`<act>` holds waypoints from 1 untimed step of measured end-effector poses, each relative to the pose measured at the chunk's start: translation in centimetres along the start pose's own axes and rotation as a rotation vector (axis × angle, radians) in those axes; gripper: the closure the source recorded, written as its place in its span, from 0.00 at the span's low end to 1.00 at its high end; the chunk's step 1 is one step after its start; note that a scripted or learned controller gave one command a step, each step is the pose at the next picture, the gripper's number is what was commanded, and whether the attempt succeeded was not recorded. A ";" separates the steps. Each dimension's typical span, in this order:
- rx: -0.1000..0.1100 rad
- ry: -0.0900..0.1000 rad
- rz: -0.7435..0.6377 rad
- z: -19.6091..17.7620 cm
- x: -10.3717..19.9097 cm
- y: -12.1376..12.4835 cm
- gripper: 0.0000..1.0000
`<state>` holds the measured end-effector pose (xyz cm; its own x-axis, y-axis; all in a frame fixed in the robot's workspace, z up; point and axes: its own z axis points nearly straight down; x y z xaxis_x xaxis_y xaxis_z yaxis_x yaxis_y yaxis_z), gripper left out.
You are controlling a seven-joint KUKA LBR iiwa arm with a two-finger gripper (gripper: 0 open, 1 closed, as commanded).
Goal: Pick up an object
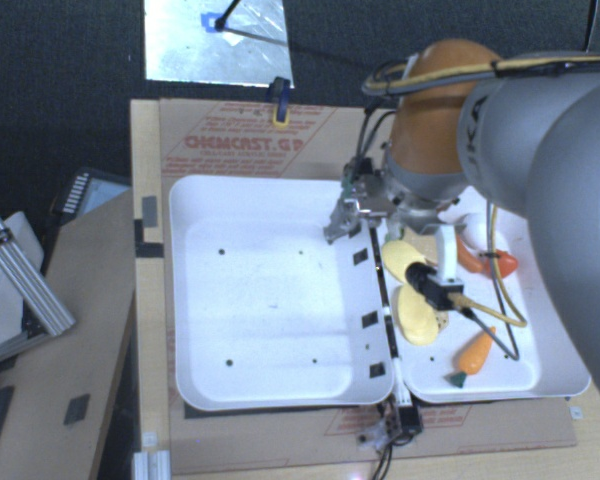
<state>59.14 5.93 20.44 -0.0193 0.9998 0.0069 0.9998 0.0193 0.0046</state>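
Note:
My gripper hangs low over the divider between the two white bins, at the far edge of the right bin. Nothing shows between its tips. Just right of it in the right bin lie two pale yellow pieces, one close to the wrist and one nearer the front. An orange carrot with a green end lies toward the front of that bin. A red-orange piece lies further right beside a white one, both partly hidden by the arm.
The left bin sits beside the gripper on a cardboard sheet. A shiny metal plate lies beyond the bench. The large grey arm covers the back right of the right bin.

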 end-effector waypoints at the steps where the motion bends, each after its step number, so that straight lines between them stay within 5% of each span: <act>1: -0.007 -0.004 0.010 -8.9 4.2 2.0 0.00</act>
<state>60.98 10.12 29.34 -0.0096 0.9999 0.0031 0.9999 0.0096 0.0113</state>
